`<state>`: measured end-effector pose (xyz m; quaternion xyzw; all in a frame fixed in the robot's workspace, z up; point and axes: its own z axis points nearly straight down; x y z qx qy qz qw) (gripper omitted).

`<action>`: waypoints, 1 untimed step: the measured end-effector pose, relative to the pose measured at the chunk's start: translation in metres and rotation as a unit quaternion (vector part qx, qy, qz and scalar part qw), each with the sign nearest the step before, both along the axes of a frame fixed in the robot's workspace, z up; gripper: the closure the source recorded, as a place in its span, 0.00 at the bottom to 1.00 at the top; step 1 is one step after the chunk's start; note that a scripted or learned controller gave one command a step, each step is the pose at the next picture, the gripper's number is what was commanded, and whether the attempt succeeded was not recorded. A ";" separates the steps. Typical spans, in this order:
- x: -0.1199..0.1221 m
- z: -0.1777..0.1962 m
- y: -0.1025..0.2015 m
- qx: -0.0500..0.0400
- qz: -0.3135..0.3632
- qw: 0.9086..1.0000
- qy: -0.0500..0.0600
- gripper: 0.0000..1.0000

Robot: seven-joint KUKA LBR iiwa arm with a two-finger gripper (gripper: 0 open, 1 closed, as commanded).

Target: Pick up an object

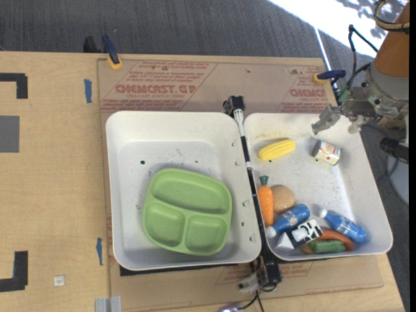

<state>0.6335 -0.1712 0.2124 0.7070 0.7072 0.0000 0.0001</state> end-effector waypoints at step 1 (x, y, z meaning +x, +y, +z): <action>-0.020 -0.115 -0.035 0.005 0.028 1.000 0.002 0.00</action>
